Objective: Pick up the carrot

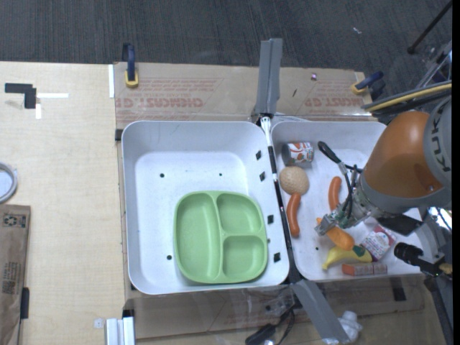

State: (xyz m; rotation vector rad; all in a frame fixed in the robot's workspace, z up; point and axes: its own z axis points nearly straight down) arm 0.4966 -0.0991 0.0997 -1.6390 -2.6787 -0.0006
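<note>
On the worktop (57,121), the right bin (374,131) holds the carrot (341,237) beside a banana (336,256). The gripper (332,223) hangs right over the carrot. Whether its fingers are spread or closed, I cannot tell.

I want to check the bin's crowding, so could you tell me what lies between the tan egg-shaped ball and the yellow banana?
In the camera view, between the tan egg-shaped ball and the yellow banana lies bare white bin floor.

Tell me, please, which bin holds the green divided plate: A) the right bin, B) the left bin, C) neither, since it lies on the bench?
B: the green divided plate lies on the floor of the left bin, while the food items sit in the right bin.
</note>
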